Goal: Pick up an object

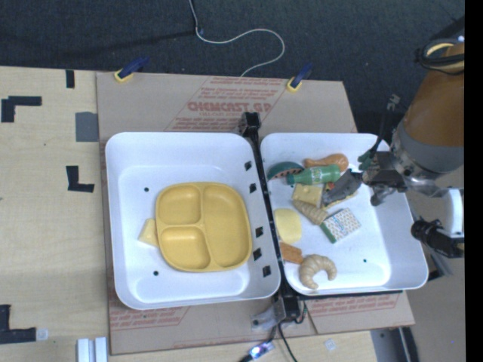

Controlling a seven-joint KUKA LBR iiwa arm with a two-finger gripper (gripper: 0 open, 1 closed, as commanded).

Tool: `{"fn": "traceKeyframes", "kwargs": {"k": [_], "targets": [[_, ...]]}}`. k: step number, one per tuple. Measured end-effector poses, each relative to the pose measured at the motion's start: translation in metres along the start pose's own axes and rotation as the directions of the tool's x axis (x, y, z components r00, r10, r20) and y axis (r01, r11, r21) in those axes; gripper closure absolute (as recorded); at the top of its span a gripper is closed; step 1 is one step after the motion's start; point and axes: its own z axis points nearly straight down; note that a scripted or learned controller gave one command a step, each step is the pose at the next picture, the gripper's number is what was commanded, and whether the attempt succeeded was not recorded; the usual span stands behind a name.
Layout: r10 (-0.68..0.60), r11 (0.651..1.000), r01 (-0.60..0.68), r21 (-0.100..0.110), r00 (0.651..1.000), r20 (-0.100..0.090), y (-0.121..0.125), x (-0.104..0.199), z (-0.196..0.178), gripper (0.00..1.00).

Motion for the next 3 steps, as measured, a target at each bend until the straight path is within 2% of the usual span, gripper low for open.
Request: {"fn": "traceKeyframes", "kwargs": {"k": [1,2,3], "targets": [[-0.003,1.000,0.003,-0.012,1.000,0.002,0.002,0.000,-0.005,0.00],[-0.003,1.000,0.003,-0.007,1.000,0.001,0.010,0.007,0.046,0.00],[-0.003,1.000,0.003,-0.006,1.000,0.001,0.008,0.015,0.094,0.00]]}}
